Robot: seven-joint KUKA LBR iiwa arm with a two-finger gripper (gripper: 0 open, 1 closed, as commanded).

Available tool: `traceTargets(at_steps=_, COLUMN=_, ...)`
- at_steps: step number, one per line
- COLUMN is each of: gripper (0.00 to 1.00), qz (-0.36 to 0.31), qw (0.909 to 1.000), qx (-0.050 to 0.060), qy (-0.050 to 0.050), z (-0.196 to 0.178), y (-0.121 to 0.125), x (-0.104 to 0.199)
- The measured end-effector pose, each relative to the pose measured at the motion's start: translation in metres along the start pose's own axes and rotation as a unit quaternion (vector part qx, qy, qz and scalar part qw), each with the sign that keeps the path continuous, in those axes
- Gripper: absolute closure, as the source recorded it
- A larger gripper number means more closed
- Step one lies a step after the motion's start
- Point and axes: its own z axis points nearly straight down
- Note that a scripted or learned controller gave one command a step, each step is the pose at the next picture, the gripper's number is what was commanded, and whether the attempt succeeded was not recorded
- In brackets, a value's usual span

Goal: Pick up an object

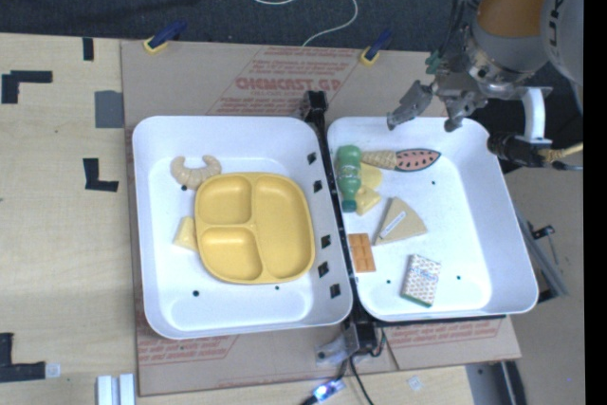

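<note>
My gripper (429, 113) hangs open above the far edge of the right bin (493, 232), its two fingers spread and nothing between them. Just below it in the bin lie a watermelon slice (415, 158) and a carrot (378, 157). A green bottle-like piece (347, 175) stands by the bin's left wall, with yellow pieces (369, 189) beside it. Further toward the front lie a sandwich wedge (400, 223), an orange cracker (361, 252) and a speckled sponge-like block (420, 279).
The left bin (156, 204) holds a yellow divided plate (254, 226), a tan croissant-like piece (194, 170) and a yellow wedge (184, 232). Black clips join the bins along the middle. A white cable (303, 0) lies on the dark cloth behind.
</note>
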Motion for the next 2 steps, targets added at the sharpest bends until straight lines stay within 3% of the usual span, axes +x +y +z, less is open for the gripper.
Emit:
traceTargets(at_steps=1, gripper=0.0, qz=-0.001, qw=1.0, qx=-0.006, qy=-0.001, z=-0.008, y=0.002, x=0.0)
traceTargets(at_steps=2, gripper=0.0, qz=-0.001, qw=1.0, qx=-0.004, qy=-0.001, z=0.039, y=0.001, x=-0.006)
